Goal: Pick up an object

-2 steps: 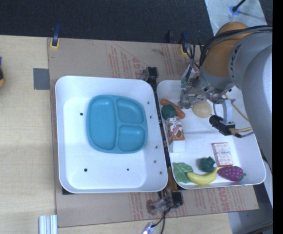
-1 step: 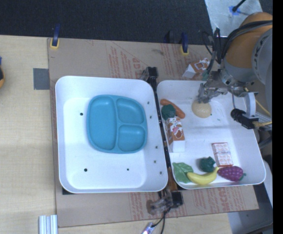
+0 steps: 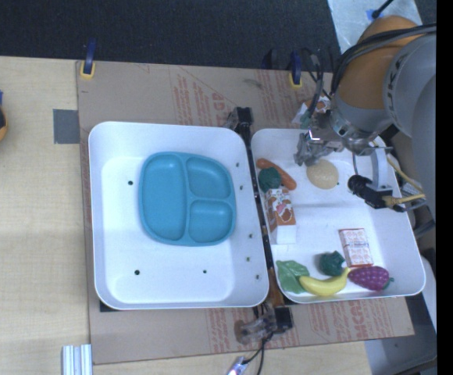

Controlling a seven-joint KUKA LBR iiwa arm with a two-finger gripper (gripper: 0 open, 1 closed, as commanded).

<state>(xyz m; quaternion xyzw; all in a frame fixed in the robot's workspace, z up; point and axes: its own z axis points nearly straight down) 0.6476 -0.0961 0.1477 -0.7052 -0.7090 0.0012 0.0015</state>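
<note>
A bench seen from above and at a slant carries two shallow white bins set side by side on a sheet of brown cardboard. The left bin (image 3: 109,276) holds a light blue divided plate (image 3: 187,198) with three compartments, lying flat near the bin's middle. The right bin (image 3: 402,233) holds a scatter of small items. Along its left wall, at the far end, lie an orange carrot (image 3: 283,175) and a dark green vegetable (image 3: 269,180) touching it, with a small printed packet (image 3: 280,208) just nearer. At the near edge sit a green leafy piece (image 3: 291,273), a yellow banana (image 3: 325,285), a dark green pepper-like piece (image 3: 332,262) just above the banana, and a purple bunch of grapes (image 3: 369,277) to the right. A small red and white box (image 3: 355,247) lies a little farther back. A pale, rounded, cream-coloured object (image 3: 323,175) rests in the far part of this bin. The grey arm with its orange band reaches in from the right, and its gripper (image 3: 312,151) hangs over the far left part of the right bin, just beside the cream object and at its far left edge. Whether the fingers are spread or pressed together cannot be told from this view, and nothing is visibly held between them.
</note>
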